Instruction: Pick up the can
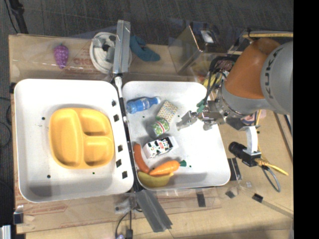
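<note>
Near edge, right bin (214, 171): a banana (154, 180), a carrot (164, 168) and a sausage (140, 158) lay bunched together.
Carton (160, 147): sat just beyond the carrot.
Can (164, 119): lay on its side mid-bin, between carton and bottle.
Gripper (185, 119): hovered just right of the can, fingers apart, gripping nothing.
Bottle (142, 104): lay at the far left corner.
Left bin (30, 133): held a yellow tray (82, 136).
</note>
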`<state>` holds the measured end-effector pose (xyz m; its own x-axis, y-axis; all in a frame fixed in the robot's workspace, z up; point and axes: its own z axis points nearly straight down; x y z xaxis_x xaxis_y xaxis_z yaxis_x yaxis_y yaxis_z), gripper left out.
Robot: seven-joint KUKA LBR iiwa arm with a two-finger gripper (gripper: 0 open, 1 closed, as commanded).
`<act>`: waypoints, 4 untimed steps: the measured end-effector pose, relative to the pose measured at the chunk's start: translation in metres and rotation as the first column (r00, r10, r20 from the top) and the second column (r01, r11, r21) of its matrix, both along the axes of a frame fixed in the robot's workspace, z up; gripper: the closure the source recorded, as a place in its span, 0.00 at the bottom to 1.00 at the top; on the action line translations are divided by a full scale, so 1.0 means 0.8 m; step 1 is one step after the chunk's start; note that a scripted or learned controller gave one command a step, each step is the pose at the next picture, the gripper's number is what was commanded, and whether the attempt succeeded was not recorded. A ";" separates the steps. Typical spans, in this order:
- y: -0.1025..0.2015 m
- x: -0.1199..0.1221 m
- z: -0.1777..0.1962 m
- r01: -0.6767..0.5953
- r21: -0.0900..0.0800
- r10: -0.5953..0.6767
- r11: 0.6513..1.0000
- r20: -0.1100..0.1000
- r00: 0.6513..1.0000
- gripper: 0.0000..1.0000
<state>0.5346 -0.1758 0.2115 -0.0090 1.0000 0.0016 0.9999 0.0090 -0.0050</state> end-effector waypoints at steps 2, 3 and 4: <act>0.100 0.032 -0.151 0.076 -0.001 -0.076 0.997 -0.001 0.997 0.00; 0.100 0.033 -0.138 0.073 -0.001 -0.073 0.997 -0.003 0.997 1.00; 0.111 0.049 0.028 0.118 -0.001 -0.118 0.993 0.002 0.993 1.00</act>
